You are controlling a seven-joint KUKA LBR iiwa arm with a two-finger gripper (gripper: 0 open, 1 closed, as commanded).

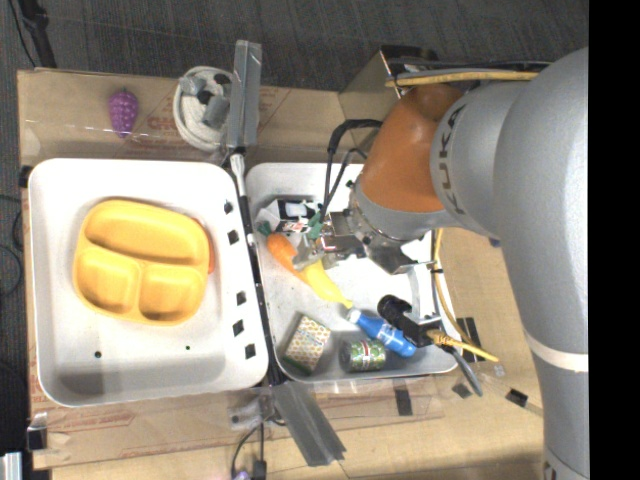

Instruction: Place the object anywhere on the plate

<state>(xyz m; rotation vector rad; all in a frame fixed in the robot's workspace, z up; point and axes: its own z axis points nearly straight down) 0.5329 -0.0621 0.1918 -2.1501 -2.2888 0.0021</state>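
Observation:
A yellow plate (145,260) with three compartments lies in the left white bin (60,368). The right bin (290,183) holds an orange carrot (281,252), a yellow banana (324,282), a blue bottle (386,334), a green can (362,355) and a small patterned box (307,342). My gripper (318,236) hangs low over the upper middle of the right bin. It is just above where the carrot and banana meet. The wrist hides whatever is directly beneath it.
A grey rail (245,258) with black clips divides the two bins. Behind the bins, on the cardboard, sit a purple grape toy (123,110) and a white coiled object (203,103). The arm's bulk covers the right side of the right bin.

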